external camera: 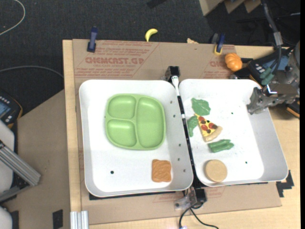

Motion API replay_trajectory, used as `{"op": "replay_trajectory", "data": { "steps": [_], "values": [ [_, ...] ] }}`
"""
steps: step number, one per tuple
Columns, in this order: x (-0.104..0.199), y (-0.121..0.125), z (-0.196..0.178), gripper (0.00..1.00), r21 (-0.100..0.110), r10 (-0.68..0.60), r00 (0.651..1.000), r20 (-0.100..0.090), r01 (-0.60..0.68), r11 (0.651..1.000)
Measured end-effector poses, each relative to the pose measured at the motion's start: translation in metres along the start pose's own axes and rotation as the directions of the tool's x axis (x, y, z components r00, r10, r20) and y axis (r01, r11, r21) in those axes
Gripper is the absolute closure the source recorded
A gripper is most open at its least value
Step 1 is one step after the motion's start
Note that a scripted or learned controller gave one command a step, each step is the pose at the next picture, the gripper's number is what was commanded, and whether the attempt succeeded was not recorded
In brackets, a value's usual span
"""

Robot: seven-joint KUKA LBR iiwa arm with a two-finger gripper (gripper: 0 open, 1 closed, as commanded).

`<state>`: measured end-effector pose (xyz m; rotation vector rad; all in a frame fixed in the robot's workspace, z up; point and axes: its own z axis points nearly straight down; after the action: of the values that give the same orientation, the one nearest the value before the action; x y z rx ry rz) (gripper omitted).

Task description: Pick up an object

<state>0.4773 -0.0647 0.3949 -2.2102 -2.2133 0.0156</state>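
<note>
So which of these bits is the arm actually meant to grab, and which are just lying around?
Could be picked up, in the bins:
- pizza slice
- three green leaf pieces
- round tan disc
- orange waffle piece
- green divided plate
The claw is at the right bin's edge.

Just lying about, outside the bins:
- small orange pumpkin
- yellow banana
- blue clamps

Robotics lab: clamped cardboard bench (119, 56), white bins (90, 142), loose cables (14, 8).

pizza slice (208, 128): flat, right bin, among green leaves
round cracker (216, 170): tan disc, right bin's near edge
</note>
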Motion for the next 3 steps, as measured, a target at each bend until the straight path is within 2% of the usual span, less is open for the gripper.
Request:
{"op": "replay_trajectory", "data": {
  "steps": [1, 2, 3],
  "values": [
    [-0.050, 0.040, -0.148, 1.00, -0.037, 0.006, 1.000, 0.009, -0.005, 0.999],
    [-0.032, -0.001, -0.061, 1.00, -0.008, 0.002, 1.000, 0.001, -0.002, 1.000],
    [-0.129, -0.001, -0.146, 1.00, -0.028, 0.011, 1.000, 0.011, -0.011, 1.000]
  ]
}}
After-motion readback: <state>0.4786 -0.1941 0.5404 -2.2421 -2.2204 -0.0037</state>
